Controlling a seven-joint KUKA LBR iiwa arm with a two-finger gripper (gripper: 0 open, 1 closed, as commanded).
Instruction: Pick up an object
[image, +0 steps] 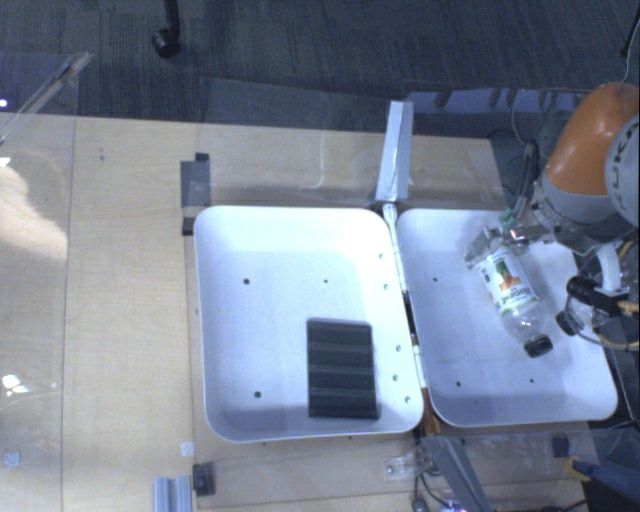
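Nearest the camera, along the bench's (120, 400) front edge, small metal brackets (175, 490) and some cabling (440, 480) sit just below the two bins. Just beyond them, the left bin (230, 300) holds a dark ribbed rectangular block (341, 368), which lies flat toward the bin's near right corner, its long side running near to far and its right edge close to the bin wall without clearly touching it.

Across the divider, the right bin (450, 380) holds a clear plastic bottle (510, 295) with a white, orange and green label. It lies on its side on the bin floor, slanted, with its black cap (538, 346) pointing to the near right and its base toward the far left. It rests in the right half of the bin, well apart from the block.

At the bottle's far end, a small metallic piece (508, 232) of the arm's tool hangs just beside or over the bottle's base; the gripper cannot be made out clearly among the wrist parts and cables, so I cannot tell whether it is spread or closed, and nothing shows the bottle lifted off the floor.

Farther right and back, the grey arm (590, 200) with its orange band (585, 145) leans in over the bin's right edge. A metal bar (394, 150) stands beyond the gap between the bins.
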